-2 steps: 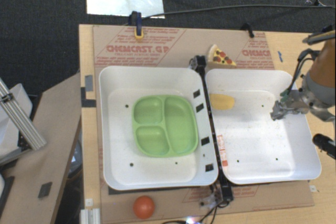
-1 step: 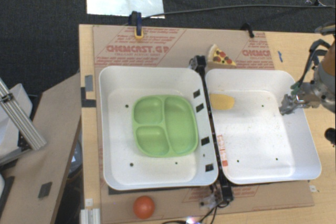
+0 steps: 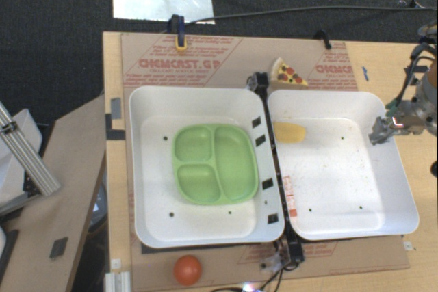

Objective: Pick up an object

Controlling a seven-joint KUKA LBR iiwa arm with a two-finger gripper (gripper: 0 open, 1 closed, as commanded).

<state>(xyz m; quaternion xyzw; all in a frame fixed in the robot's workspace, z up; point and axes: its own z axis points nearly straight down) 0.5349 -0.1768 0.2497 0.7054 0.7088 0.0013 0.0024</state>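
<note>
Yellow object (image 3: 290,133) in right bin (image 3: 397,178) (green divided plate (image 3: 215,163) in left bin (image 3: 147,147)).

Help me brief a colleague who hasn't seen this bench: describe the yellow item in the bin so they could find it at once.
Start at the right-hand white bin, the one nearer the gripper. In its far left corner, beside the divider between the bins, lies a pale yellow flat piece. Unlike the pizza slice toy outside the bin's rim, it is plain, without toppings.
</note>
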